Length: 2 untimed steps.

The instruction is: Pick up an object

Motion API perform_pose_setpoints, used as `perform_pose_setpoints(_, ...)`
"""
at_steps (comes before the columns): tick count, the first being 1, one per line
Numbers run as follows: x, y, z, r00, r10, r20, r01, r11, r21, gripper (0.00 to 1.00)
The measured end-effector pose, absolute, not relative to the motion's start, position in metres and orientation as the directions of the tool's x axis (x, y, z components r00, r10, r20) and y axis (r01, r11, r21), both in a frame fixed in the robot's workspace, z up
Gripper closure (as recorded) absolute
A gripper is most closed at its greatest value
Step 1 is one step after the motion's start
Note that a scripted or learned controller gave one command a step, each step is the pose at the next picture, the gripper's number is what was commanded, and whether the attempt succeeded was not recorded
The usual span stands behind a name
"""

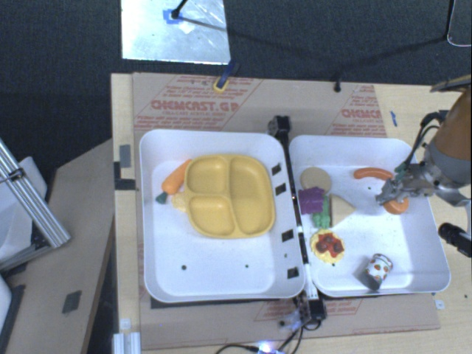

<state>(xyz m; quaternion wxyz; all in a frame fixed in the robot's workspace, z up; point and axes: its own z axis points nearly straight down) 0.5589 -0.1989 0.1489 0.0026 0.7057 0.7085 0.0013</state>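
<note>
My gripper [393, 195] hangs low over the right side of the right bin [420, 271], directly above a small orange piece [398, 206] that shows beneath it. An orange sausage-like toy [372, 173] lies just up and left of it. Further left in that bin are a tan round disc [316, 178], a purple block [311, 199], a green piece [322, 217], a small pizza toy [328, 245] and a little can with a face [377, 270]. In the left bin [162, 271] a yellow divided plate [225, 195] lies beside a toy carrot [174, 178].
The two bins sit on cardboard [243, 102] on a wooden bench. A black clip strip [289, 198] joins the bins along the middle. A shiny metal sheet [177, 21] lies at the back. An aluminium frame [29, 205] stands at the left edge.
</note>
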Motion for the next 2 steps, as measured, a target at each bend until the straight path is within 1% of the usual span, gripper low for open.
perform_pose_setpoints(1, 0.57, -0.196, 0.199, -0.006, 1.0, -0.003, 1.0, 0.006, 0.007, 1.0)
perform_pose_setpoints(2, 0.571, -0.196, 0.226, -0.005, 1.0, -0.002, 1.0, 0.005, 0.005, 1.0)
